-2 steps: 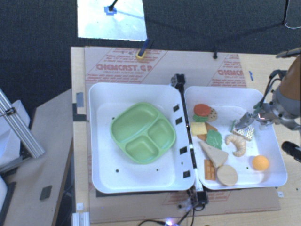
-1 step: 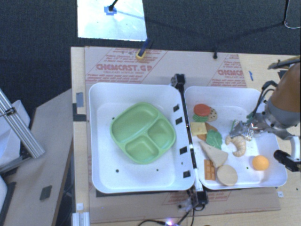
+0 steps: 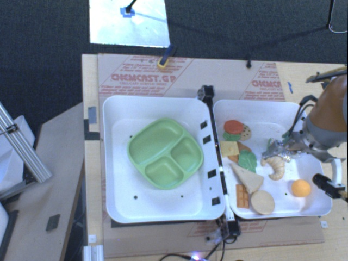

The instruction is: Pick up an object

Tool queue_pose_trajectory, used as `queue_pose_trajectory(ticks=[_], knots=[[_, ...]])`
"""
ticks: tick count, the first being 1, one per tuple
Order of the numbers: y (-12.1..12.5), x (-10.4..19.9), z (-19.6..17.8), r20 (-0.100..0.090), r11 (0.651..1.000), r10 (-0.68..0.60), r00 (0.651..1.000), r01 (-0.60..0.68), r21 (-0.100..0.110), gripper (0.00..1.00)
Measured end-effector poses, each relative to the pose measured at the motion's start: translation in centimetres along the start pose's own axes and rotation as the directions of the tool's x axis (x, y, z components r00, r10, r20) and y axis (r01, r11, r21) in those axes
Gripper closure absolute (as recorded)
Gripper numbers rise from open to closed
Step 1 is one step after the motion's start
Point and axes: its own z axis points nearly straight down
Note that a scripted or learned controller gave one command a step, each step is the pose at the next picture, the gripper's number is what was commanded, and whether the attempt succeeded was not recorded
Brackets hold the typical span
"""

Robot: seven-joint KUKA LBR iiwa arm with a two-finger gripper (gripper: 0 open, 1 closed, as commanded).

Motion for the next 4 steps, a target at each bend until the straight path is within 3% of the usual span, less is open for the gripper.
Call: queue_pose_trajectory(ticks=[1,2,3,4], knots=[[0.4,-0.4,-1.3,0.014,1.000,0.001,1.000,0.000,-0.019,1.00],[-0.1,0.0,-7.4,-0.003,1.000,-0.003,1.000,0.003,0.005,1.00],[0.1,-0.1,-12.7,-0.003,1.000,-0.004,1.000,0.004,0.005,1.00],[0.2,4.2,-12.5,-0.004,1.000,-0.007,1.000,0.007,0.008,1.00]])
